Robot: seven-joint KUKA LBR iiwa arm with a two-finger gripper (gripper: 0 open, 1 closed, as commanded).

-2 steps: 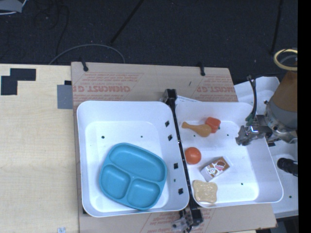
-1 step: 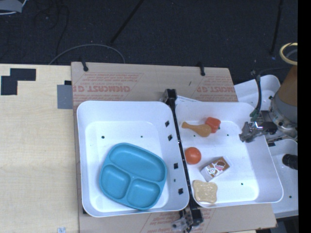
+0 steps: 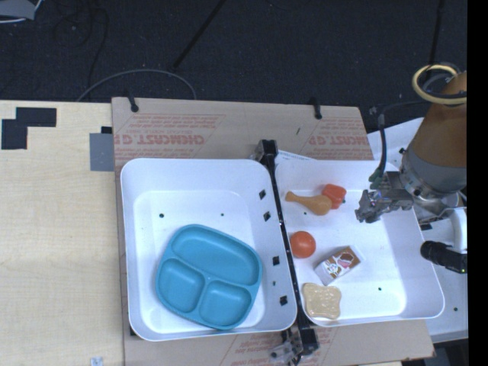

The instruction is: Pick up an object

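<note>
I can't tell gripper (image 3: pixel 369 207) finger state. Nearest: drumstick (image 3: pixel 310 201), likely light, rigid, slick plastic; I'd grab its thick end.

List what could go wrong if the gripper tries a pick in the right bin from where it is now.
1. The gripper hangs beside the chicken drumstick and the red piece, which touch; it may nudge one while grabbing the other.
2. The tomato is round and may roll away.
3. The toast lies flat against the bin rim, leaving little to grip.
</note>
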